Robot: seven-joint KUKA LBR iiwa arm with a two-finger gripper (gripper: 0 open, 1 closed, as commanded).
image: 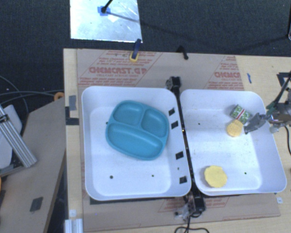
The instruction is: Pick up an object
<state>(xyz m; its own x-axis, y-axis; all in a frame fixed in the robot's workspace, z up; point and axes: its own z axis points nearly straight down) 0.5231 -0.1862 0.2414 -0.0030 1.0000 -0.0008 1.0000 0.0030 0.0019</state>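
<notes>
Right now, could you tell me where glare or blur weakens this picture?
Camera view: the metal sheet above the bench glares nearly white; the end effector at the right bin looks soft and indistinct; the blue tray is evenly lit and sharp.

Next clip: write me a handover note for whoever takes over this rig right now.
Gripper: at the right bin's right edge, beside the small yellow round piece; nothing visibly between its fingers.
Things: small green-and-white packet just above that piece; larger yellow disc near the bin's front; blue divided plastic plate in the left bin.
Done: nothing lifted.
Left: grasp and lift one object.
</notes>
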